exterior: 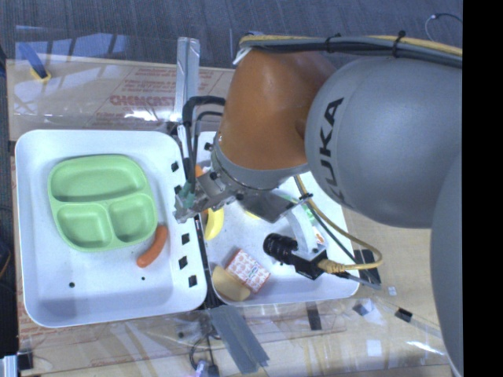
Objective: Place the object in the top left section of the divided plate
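Arm (346, 124): grey and orange, hung over the right bin (346, 287). Left bin (47, 289): carries the green divided plate (100, 201) toward its far-left corner, all sections bare. Gripper (189, 199): at the wall between bins; whether apart or together, cannot tell. Orange sausage-like object (152, 246): just beside the plate's near-right edge, ungrasped. Judged step: pick pending; next, descend on it

The grey arm (377, 140) reaches in from the right, its orange-banded wrist (267, 116) angled down-left.
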You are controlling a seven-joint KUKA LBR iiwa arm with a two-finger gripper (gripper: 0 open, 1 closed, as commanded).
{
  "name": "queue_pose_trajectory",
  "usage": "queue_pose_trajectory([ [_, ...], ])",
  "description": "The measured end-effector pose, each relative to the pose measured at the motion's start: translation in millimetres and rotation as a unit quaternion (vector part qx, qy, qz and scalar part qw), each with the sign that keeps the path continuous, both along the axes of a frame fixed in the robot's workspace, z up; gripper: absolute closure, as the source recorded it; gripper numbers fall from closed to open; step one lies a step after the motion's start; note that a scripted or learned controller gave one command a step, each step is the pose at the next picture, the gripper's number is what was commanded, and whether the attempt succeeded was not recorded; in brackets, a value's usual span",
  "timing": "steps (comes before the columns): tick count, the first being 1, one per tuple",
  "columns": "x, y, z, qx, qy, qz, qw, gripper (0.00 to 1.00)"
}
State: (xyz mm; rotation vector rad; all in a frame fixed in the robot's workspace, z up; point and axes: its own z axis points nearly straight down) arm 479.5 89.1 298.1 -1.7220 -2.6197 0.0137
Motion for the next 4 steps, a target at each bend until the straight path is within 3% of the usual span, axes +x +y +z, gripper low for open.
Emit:
queue_pose_trajectory([
  [1,1,80,-67,-0.0004,0.000,0.010,1.0000,1.00],
  [2,-3,45,-87,0.0010,-0.001,0.051,0.9987,1.00],
  [3,-1,27,-14,0.0012,-0.003,0.050,0.9988,1.00],
  [4,-2,-24,-56,0.0005,-0.002,-0.020,0.9998,1.00],
])
